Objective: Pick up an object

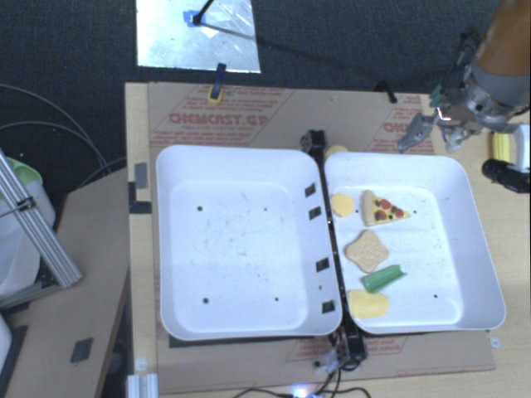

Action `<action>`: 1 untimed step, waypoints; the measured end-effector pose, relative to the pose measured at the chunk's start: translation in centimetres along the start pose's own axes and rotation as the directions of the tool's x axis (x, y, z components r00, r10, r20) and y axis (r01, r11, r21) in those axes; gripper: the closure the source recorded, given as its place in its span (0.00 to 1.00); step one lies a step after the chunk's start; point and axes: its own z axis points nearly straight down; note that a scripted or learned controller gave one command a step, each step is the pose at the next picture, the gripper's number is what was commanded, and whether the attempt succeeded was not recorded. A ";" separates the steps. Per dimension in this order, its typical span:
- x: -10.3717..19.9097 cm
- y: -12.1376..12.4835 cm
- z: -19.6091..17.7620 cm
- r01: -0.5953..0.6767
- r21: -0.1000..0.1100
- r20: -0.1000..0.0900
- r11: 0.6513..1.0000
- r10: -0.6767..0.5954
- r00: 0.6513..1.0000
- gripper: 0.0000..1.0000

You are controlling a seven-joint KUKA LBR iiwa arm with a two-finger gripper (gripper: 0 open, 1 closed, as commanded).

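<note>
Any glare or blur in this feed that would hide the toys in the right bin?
Camera view: even, soft light; the right bin is bright white but not blown out, so the pizza slice and green piece read clearly. Glare sits on the foil sheet outside. The end effector looks slightly soft.

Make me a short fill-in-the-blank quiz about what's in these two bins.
1. All the toy foods lie in the ____ bin.
2. The pizza slice has its tip pointing ____.
3. The green piece lies between the cracker and the ____ piece at the bin's near edge.
4. The hand hangs beyond that bin's ____ rim.

Answers: right; right; yellow; far
</note>
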 end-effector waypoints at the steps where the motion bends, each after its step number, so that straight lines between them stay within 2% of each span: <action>1: 3.6 -3.1 17.7 0.003 0.017 -0.005 1.000 -0.002 1.000 0.00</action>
